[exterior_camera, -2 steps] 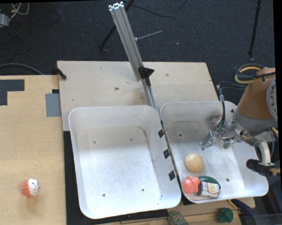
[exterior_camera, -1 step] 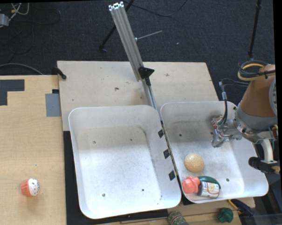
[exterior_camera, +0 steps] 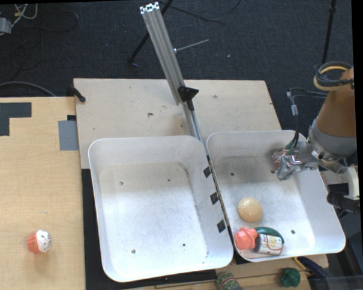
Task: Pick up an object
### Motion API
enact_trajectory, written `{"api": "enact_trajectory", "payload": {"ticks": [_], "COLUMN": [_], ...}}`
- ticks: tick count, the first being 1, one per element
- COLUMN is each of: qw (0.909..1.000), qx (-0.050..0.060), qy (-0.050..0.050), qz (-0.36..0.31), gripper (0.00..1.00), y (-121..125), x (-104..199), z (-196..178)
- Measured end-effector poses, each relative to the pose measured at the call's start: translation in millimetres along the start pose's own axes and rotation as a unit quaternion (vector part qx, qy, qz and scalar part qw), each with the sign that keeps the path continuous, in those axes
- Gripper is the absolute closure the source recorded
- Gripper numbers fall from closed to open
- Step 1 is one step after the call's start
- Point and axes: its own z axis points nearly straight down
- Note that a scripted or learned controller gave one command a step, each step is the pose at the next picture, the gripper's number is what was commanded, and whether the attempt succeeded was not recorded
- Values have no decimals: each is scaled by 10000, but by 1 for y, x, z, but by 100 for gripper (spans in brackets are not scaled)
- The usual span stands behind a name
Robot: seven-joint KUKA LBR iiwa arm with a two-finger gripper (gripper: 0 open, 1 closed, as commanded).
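Note:
In the right bin [exterior_camera: 317, 234] a tan round ball [exterior_camera: 250, 209] lies near the middle. Just in front of it, at the bin's near edge, lies a bottle with a red cap and dark green body [exterior_camera: 259, 239]. My gripper [exterior_camera: 283, 164] hangs over the bin's right part, beyond and to the right of the ball, with nothing seen between its small metal fingers. The arm's orange band [exterior_camera: 339, 113] rises above it at the right edge.
The left bin [exterior_camera: 111, 174] sits beside the right one. An aluminium bar [exterior_camera: 169, 58] slants over the board behind the bins. A small red and white toy [exterior_camera: 39, 241] lies on the wooden table at left. Green objects [exterior_camera: 289, 277] lie below the right bin.

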Motion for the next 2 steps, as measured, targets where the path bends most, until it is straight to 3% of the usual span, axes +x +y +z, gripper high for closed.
{"api": "enact_trajectory", "payload": {"ticks": [1,2], "qw": [10000,10000], "qx": [-7,13], "qy": [-4,2], "qz": [3,-1], "gripper": [100,100], "y": [-7,-7], "x": [-1,-2], "z": [-60,-69]}}
